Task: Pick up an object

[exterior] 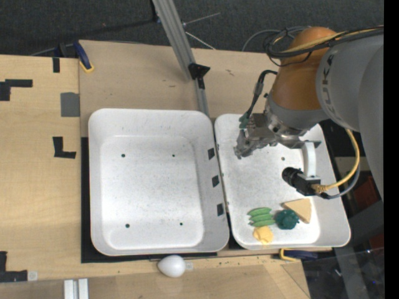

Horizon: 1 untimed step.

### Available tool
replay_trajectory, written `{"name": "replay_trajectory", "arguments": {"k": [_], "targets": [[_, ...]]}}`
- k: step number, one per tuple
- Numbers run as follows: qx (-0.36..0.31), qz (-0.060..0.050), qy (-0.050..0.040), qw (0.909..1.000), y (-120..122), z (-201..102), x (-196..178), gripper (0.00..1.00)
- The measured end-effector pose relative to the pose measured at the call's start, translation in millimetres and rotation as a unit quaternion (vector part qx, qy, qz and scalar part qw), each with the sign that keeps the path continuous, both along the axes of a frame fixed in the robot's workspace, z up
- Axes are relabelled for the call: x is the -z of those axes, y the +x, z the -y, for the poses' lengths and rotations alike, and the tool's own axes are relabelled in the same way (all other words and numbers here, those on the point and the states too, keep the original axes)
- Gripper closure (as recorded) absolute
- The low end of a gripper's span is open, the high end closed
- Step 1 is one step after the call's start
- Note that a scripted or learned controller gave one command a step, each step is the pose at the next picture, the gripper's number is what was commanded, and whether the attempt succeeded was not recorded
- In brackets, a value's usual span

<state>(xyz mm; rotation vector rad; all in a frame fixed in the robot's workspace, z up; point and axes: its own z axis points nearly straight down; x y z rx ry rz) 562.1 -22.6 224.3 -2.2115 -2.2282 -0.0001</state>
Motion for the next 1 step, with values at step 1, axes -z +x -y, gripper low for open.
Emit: {"name": "replay_trajectory", "arguments": {"k": [1], "targets": [[0.0,0.001,0.0001,1.0,11.2,-52.1,-10.1,1.0]]}}
